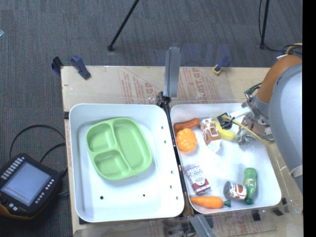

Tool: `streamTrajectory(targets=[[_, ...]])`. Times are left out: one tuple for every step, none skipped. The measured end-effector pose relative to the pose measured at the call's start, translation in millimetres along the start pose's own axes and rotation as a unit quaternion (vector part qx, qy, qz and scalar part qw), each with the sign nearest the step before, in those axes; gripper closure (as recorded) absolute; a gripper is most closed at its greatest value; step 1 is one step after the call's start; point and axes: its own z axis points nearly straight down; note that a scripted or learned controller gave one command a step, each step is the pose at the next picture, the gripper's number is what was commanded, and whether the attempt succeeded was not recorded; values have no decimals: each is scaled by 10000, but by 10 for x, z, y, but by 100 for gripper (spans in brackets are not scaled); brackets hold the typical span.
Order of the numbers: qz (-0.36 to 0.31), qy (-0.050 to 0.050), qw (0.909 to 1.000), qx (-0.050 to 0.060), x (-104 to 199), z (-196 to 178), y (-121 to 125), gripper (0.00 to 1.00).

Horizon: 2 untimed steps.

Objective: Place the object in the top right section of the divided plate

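**A:** Camera view had the gripper point(240, 130) low in the right bin point(261, 168), up near its back wall. The yellow banana point(226, 133) lay just to its left, touching or close to it.

**B:** Was it holding the banana?

**A:** Couldn't tell. The wrist hardware crowded that spot, so whether the gripper was parted or closed wasn't readable. Nothing was clearly clamped.

**B:** So the banana was the likely pick?

**A:** That was my guess, as it was the nearest thing. It looked like smooth, curved plastic, wedged against a small printed carton point(211, 131). With its long axis half hidden, a clean pinch looked awkward.

**B:** And the target?

**A:** The green divided plate point(146, 149) sat in the left bin point(79, 181), well apart from the gripper and across the wall between the bins. It was glossy, with rounded corners, two small wells and one large well on its right side. The carry would have run leftward, past the ribbed orange pumpkin point(186, 139).
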Motion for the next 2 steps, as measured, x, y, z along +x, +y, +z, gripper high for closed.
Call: streamTrajectory(targets=[[-25, 2, 10000, -2, 58, -3, -15, 100], [4, 1, 10000, 4, -179, -263, -42, 100]])
